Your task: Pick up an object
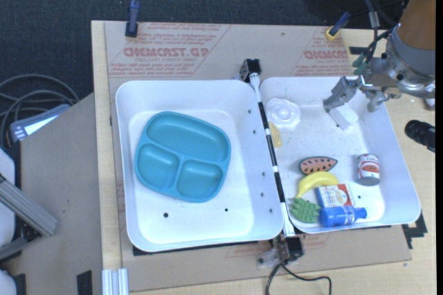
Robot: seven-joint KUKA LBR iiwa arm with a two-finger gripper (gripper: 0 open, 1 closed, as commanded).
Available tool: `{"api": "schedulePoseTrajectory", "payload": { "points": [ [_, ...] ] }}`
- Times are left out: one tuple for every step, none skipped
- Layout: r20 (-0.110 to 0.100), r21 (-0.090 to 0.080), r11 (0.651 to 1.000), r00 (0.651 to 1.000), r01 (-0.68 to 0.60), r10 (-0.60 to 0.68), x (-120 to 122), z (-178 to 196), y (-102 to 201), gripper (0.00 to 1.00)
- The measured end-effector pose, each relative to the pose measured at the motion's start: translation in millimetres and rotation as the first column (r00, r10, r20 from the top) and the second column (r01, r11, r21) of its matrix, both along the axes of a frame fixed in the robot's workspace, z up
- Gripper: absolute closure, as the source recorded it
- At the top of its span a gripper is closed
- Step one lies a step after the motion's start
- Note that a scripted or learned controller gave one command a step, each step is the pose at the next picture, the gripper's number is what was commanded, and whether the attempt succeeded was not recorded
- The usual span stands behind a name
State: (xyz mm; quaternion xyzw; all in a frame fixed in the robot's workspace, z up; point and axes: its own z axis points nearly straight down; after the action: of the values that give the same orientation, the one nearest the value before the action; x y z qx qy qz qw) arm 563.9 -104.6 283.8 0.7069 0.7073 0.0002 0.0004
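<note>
The gripper is seen hovering over the far part of the right bin, its fingers spread apart and nothing held between them. Nearest the camera, a blue bottle with a red and white label is laid on its side against the front wall, touching a green leafy toy and a yellow banana; all three are judged light and stiff, but crowded, so a clean hold would be hindered. Just beyond, a small can is stood well apart from its neighbours and could be taken across its round sides, though a smooth wall may slip. A flat brown and red slice is set beside it. Farthest, a clear cup or lid, hard to make out, is probably thin and easily crushed. A blue divided plate is lying in the left bin.
</note>
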Motion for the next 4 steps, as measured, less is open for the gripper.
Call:
{"api": "schedulePoseTrajectory", "payload": {
  "points": [
    [-0.004,0.001,1.000,1.000,0.001,-0.001,-34.6,-166.9,7.6,0.00],
    [-0.003,0.001,1.000,1.000,0.001,-0.001,-85.5,-197.7,7.0,0.00],
    [0.000,0.000,1.000,1.000,0.000,0.000,-38.8,-199.2,13.5,0.00],
    [0.001,0.000,1.000,1.000,0.001,-0.001,-38.8,-189.6,13.2,1.00]
  ]
}}
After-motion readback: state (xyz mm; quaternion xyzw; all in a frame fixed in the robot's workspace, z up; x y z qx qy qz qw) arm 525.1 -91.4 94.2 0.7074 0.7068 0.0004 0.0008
